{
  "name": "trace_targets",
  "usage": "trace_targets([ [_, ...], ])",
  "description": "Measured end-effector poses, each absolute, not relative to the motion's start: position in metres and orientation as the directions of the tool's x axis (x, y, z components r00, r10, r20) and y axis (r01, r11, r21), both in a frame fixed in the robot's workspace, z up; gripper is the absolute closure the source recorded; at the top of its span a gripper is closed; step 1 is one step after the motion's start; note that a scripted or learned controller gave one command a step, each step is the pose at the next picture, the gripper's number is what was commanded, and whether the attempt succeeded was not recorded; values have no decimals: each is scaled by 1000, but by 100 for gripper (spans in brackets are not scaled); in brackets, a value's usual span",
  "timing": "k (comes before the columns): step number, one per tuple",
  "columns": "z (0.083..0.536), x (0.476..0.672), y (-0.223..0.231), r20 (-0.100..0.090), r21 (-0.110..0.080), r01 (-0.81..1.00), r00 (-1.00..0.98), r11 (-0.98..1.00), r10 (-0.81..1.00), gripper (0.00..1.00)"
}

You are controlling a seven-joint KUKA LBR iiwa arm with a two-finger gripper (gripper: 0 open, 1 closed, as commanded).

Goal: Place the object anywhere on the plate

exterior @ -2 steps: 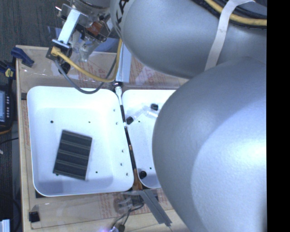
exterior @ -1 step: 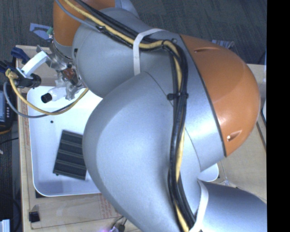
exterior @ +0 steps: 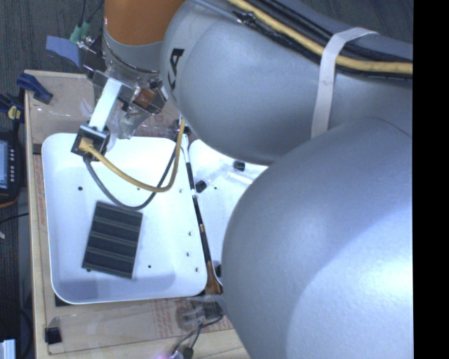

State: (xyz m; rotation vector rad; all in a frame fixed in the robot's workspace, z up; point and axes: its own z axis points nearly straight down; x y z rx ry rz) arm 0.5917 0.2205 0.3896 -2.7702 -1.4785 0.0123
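Camera view: dark ribbed rectangular slab point(exterior: 112, 240) lies in white bin point(exterior: 163, 275).

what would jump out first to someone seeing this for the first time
The grey arm looms over the top and right of the view, hiding most of the right bin, with its orange band at the top edge. In the left bin, a dark ribbed slab lies flat toward the view's lower left.
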Motion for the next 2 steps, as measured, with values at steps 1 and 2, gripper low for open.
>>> trace_targets([
  [1,439,490,220,-6,-7,944,330,-330,944,100],
  [2,391,478,184,-6,3,539,842,-842,539,100],
])
